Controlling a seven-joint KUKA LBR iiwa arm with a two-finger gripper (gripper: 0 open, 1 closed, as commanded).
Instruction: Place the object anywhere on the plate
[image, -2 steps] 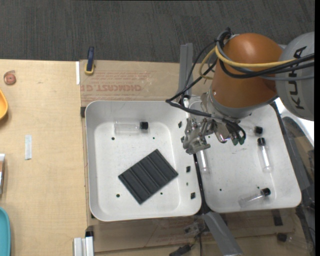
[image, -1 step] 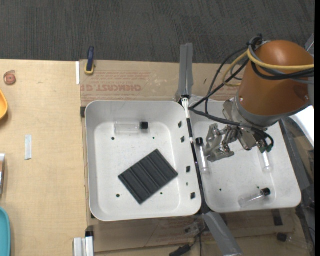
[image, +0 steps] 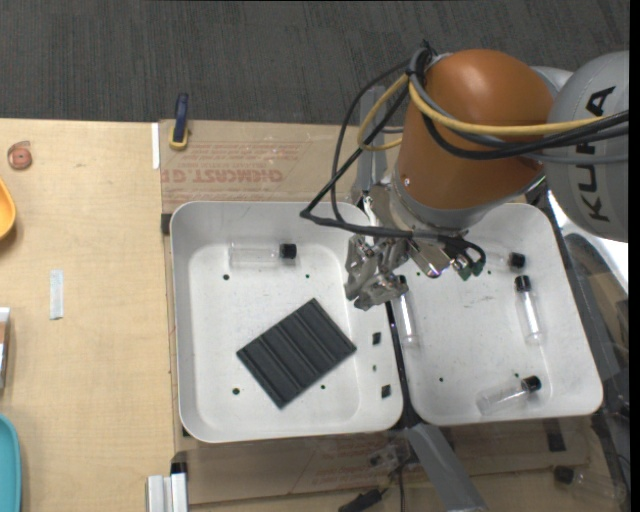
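Looking down first onto the orange band (image: 470, 130) of the grey arm (image: 600, 110), standing highest over the tabletop (image: 80, 380) and reaching in from the right. Noting black and yellow cables (image: 352, 125) looping around that band and trailing off to its left. Finding the tool (image: 372, 285) just under the band, hanging over the upper part of the shared wall between the two bins, a little to the left bin's side. Not being able to tell how wide the tool is standing, nor whether anything is sitting in it, the metal parts there being too tangled to read.

Moving into the left bin (image: 185, 330): seeing the plate (image: 297, 352), a dark ribbed rectangle, lying flat and turned at an angle in the lower middle, with nothing resting on it. Spotting one clear vial (image: 252, 256) with a black cap lying near the upper wall, well apart from the plate.

Moving into the right bin (image: 575, 330): picking out a second vial (image: 407, 325) lying just beside the shared wall, below the tool. Picking out a third vial (image: 528, 310) lying lengthwise near the right wall, and a fourth vial (image: 500, 398) near the lower rim, cap pointing right.

Passing outward: taking in cardboard (image: 240, 170) with mirrored red printing above the left bin and a blue clip (image: 181, 118) at its upper left corner.
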